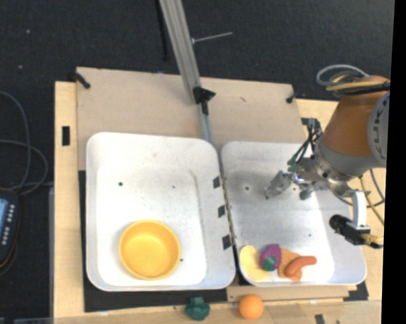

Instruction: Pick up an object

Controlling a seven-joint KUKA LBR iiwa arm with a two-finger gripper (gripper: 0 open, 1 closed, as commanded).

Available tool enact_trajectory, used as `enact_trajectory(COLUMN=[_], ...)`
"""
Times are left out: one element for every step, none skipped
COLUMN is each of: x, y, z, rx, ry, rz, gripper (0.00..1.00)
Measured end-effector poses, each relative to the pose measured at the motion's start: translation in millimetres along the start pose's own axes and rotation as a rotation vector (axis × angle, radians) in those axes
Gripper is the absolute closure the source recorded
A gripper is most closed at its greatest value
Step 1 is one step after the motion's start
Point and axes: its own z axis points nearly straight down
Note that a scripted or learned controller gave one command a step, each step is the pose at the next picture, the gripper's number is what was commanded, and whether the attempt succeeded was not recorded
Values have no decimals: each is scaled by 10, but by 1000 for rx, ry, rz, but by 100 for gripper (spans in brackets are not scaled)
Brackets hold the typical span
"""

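A small pile of toys (pixel 279 260), purple, green, orange and yellow, lies at the near edge of the right bin (pixel 256 167). The hand (pixel 280 185) hangs over that bin's middle, apart from them; I cannot tell its spread. A yellow bowl (pixel 149 249) sits in the left bin (pixel 149 155).

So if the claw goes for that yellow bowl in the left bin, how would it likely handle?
The yellow bowl looks like rigid moulded plastic, so probably stiff and light. It sits upright on the left bin floor, so a push would more likely slide it than roll it. Its smooth rounded rim may slip; pinching the wall seems safer.
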Motion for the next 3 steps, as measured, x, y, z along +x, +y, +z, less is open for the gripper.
enact_trajectory(x=[6,-1,5], y=[6,29,-33], z=[634,489,52], rx=[1,-8,-6], ry=[1,2,1], rz=[0,5,4], gripper=[0,100,100])
